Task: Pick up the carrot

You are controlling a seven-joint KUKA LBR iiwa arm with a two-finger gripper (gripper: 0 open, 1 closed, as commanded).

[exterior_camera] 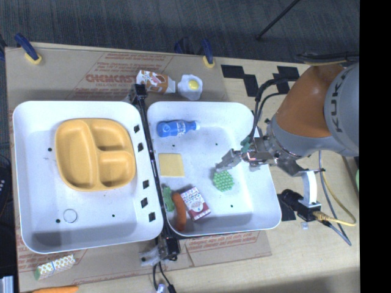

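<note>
A: Two white bins are seen side by side on the counter (287,273). The left bin (30,163) is occupied by a yellow divided tray (95,152).

B: Over in the right bin (244,118), a blue bottle (176,128) is laid on its side near the far wall, and a yellow cheese slice (171,164) is set flat just below it.

A: The carrot (180,209) is found at the near-left corner of that bin, pressed between a green item (167,197) and a small red-and-white carton (195,202).

B: A green bunch of grapes (223,180) is spotted mid-bin. The tool (232,159) is held just above it, well apart from the carrot.

A: Nothing is seen gripped. How wide the tool is parted cannot be told from up here.
</note>
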